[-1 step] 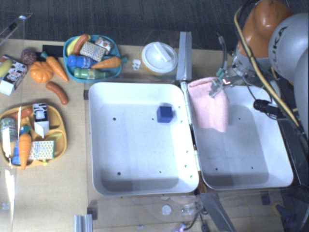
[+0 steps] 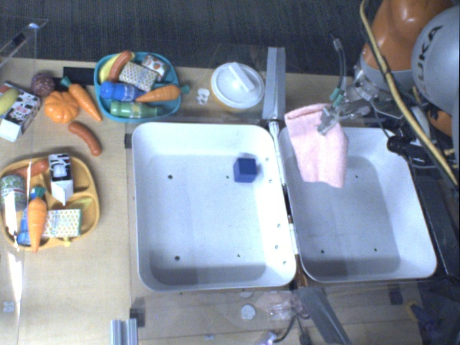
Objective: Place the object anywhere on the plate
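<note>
The end effector (image 2: 332, 118) is pinched shut on the upper edge of the pink cloth (image 2: 320, 153), which hangs from it over the back left corner of the right bin (image 2: 374, 264), close to the divide with the left bin (image 2: 208, 257). The white plate (image 2: 237, 85) sits on the bench behind the left bin, near the cloth but not under it.

The grip looks like the main risk, since it takes just one edge of a limp cloth, which could slide free on the way over and drop into a bin. The plate is small next to the cloth, so a release slightly off centre would likely leave much of the fabric draped on the bench. The trailing hem could also snag on the bin rim if the carry is low. The blue block (image 2: 246, 169) in the left bin lies well apart and should not interfere.

Writing: the letters "UKA" can be read on the grey arm (image 2: 435, 49) at the right – part of the maker's name. The toy packets in the blue basket (image 2: 136, 85) and the yellow tray (image 2: 90, 192) carry printed labels, too small to read
</note>
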